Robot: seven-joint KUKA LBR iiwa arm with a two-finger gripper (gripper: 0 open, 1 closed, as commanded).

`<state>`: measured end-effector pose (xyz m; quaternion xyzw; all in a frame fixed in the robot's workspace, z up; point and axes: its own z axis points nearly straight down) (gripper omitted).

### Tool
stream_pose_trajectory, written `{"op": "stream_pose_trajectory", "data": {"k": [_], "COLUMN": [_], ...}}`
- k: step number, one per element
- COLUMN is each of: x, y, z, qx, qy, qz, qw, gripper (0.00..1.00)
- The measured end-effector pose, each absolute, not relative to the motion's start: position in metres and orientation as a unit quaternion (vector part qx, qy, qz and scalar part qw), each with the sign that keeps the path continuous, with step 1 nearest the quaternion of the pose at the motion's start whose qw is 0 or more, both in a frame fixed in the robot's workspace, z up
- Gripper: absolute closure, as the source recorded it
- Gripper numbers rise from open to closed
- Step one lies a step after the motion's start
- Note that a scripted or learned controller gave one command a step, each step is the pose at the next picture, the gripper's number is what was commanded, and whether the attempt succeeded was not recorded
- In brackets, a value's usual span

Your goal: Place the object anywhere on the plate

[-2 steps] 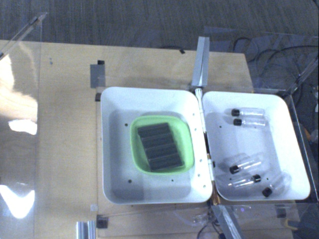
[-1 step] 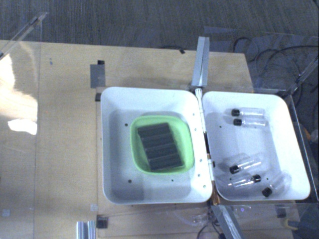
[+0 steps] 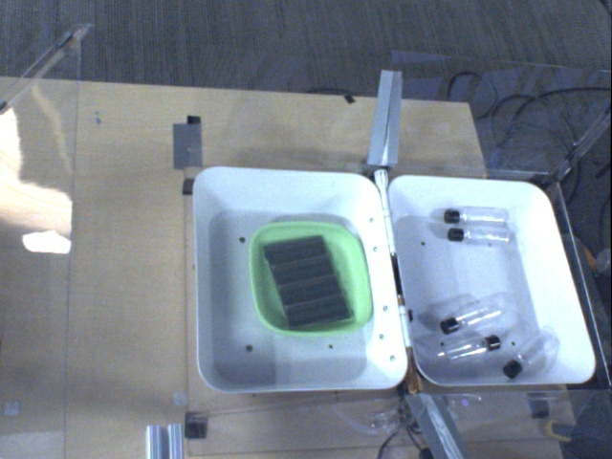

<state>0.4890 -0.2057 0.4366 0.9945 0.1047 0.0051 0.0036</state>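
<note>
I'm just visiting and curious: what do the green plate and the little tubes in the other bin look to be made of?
The green plate looks like matte plastic: an even colour with soft rounded corners. The tubes look like clear plastic or glass, see-through with dark caps; I can't tell which.

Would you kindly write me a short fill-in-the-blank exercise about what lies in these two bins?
1. The green plate sits in the ____ bin.
2. The ribbed object lying on the plate is ____ in colour.
3. The clear tubes in the right bin have ____ caps.

Missing words: left; black; black
</note>
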Motion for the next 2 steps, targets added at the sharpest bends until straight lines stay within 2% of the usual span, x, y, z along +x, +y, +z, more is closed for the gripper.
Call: {"op": "stream_pose_trajectory", "data": {"k": [1,2], "x": [0.489,0.488], "y": [-0.206,-0.194], "z": [0.437,0.305], "qx": [0.994,0.995], "qy": [0.105,0.102], "qz": [0.0050,0.0008], "qw": [0.004,0.000], "gripper": [0.00,0.00]}}
